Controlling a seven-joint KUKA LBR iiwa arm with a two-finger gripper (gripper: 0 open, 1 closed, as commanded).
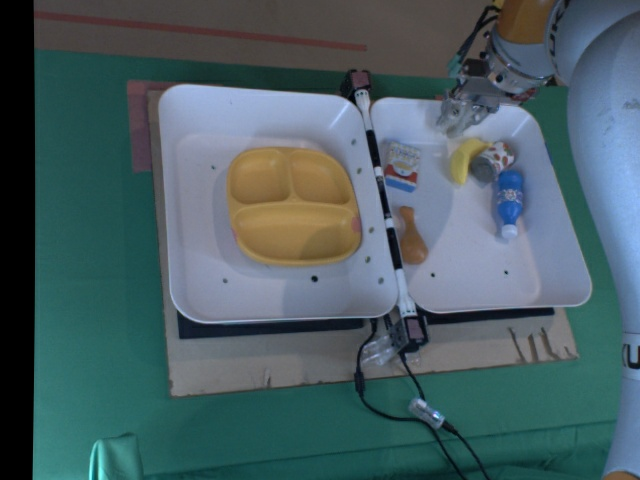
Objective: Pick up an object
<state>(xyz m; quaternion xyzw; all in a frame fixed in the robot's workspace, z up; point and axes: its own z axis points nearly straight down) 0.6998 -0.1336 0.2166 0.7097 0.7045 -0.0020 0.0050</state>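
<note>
Camera view shows the end effector (458, 115) hovering over the right bin's (560, 268) far edge, fingers seemingly spread and grasping nothing; a banana (461, 158) lies just below it, beside a blue bottle (509, 203).

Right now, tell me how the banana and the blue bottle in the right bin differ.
The banana is yellow and curved; the blue bottle is blue, straight, with a white cap end. The banana lies nearer the pincer, at the bin's far side; the bottle lies farther toward the camera. The banana touches a small round grey object; the bottle lies just below that object. Both lie flat in the right bin.
</note>
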